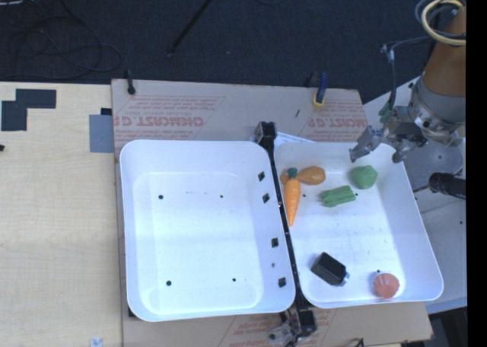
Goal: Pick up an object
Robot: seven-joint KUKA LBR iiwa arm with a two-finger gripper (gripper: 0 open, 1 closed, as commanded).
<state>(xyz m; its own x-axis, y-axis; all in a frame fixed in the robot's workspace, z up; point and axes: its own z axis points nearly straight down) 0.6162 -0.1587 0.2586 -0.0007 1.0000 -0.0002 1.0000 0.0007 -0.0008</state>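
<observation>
Nearest the camera, the right-hand shallow white plastic bin (423, 258) is holding a round pinkish-orange ball (386, 285) in its near right corner, and just left of that a small black rectangular block (329, 269) is lying at a slant on the bin floor. Farther in, a long orange toy carrot with a green top (291, 199) is lying close along the bin's left wall, its green end pointing far. Just beside that far end, a rounded orange-brown lump (310, 176) is resting, seemingly touching the carrot's top. To the right of these, a flat green oblong piece (337, 197) is lying near the middle of the bin, and a rounded green object (364, 177) is sitting a little farther and to the right, close to the far right wall.

The left-hand shallow white plastic bin (129, 208) is standing side by side with the right one, their walls meeting along a black clip strip (275, 208). Both are sitting on a brown cardboard sheet with red print (198, 113) laid over the pale wooden tabletop (53, 231).

At the far right, the grey arm with its orange band (445, 64) is reaching in, and the hand (378, 148) is hovering above the bin's far right corner, just beyond the rounded green object. Its two fingers are spread apart, pinching nothing.
</observation>
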